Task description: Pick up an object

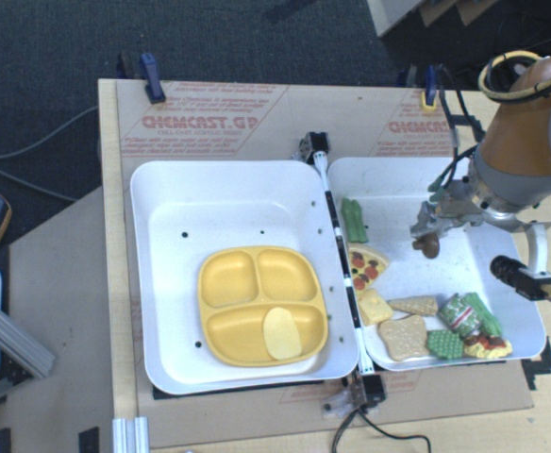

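My gripper (430, 234) hangs over the middle of the right bin (511, 253), reaching in from the right. A small brown lump (430, 245) sits between its fingertips, and the fingers look shut on it. Toy foods lie in the same bin: a green pod (353, 220) and a pizza slice (365, 267) along the left wall, a slice of toast (405, 338), a cracker (415, 304), a green-and-red piece (464, 313) and a leafy green piece (445, 344) toward the front.
The left bin (162, 206) holds a yellow divided plate (247, 281) with a pale oval piece (280, 333) in its front section. A black clamp (315, 144) sits where the bins meet at the back. A dark arm fitting (519, 276) juts over the right bin's right side.
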You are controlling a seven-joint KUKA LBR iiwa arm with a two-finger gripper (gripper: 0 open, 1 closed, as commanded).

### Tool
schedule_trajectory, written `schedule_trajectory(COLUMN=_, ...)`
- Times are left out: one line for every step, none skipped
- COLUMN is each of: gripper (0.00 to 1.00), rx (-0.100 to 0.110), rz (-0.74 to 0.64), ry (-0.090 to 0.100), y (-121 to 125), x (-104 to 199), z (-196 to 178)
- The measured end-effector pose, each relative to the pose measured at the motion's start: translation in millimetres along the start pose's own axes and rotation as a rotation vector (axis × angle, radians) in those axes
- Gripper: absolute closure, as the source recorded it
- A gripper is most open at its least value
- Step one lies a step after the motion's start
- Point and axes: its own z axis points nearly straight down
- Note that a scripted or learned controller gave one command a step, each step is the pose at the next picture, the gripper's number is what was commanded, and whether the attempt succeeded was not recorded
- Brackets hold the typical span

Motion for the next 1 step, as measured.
schedule_trajectory(gripper=1.00, rx=-0.006, rz=-0.004, ry=-0.002, y=4.6, x=84.0, z=-28.3)
